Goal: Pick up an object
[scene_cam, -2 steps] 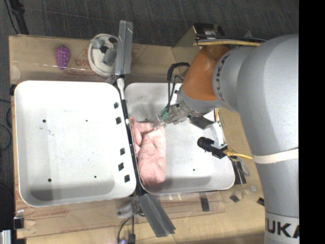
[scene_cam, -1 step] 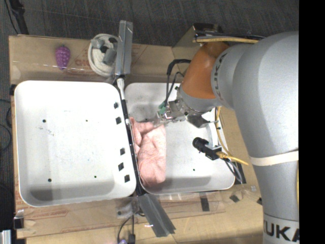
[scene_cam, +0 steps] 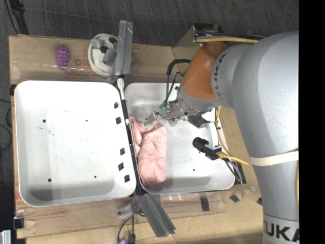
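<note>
Dark carpet runs along the top of my view, and below it sits the cardboard-covered bench (scene_cam: 152, 52) with its two white bins side by side. From my seat the left bin (scene_cam: 30, 136) looks bare white inside, with a few small dark dots on its floor. A grey divider bar (scene_cam: 124, 39) runs down between the two bins, with small black clips along it.

Lying in the right bin (scene_cam: 218, 179), tight against its left wall, I see a pink cloth (scene_cam: 152, 154), bunched and stretched lengthwise from about the middle of the bin to near its lower edge. That cloth is the one thing there I could pick.

I see the arm (scene_cam: 264, 100) coming in from the right, its orange band (scene_cam: 200, 75) above the wrist. The claw (scene_cam: 161, 115) hangs low over the upper part of the right bin, just above the top end of the cloth. Whether its tips are released or clenched I cannot tell; they are too small and cluttered with cables.

Up on the cardboard I spot a small purple object (scene_cam: 62, 56) and, near the divider, a white roll (scene_cam: 101, 55).
</note>
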`<control>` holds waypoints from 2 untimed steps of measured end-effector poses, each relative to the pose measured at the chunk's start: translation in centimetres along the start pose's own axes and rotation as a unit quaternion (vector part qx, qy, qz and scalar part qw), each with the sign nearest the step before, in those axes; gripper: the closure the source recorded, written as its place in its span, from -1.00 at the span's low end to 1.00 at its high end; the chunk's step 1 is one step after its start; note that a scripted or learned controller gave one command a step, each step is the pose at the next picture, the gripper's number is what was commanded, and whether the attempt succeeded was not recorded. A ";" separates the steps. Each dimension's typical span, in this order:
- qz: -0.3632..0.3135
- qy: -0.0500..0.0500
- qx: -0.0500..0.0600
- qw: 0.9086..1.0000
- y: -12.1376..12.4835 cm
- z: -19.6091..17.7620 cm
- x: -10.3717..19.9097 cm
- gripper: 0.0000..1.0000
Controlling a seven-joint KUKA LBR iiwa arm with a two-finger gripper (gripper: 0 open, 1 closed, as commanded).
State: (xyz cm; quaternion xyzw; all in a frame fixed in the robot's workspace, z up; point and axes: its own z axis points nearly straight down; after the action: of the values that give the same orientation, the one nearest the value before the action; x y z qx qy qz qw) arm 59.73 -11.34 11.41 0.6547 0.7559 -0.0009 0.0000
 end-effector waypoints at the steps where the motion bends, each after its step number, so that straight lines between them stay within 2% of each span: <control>1: -0.064 0.001 0.001 0.998 -3.1 2.3 0.7 -1.00; 2: -0.065 0.001 0.002 0.998 -3.1 1.3 0.7 1.00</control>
State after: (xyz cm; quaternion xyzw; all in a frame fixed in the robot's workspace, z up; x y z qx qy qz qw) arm 56.55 -11.13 10.11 0.6043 0.7968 -0.0013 -0.0022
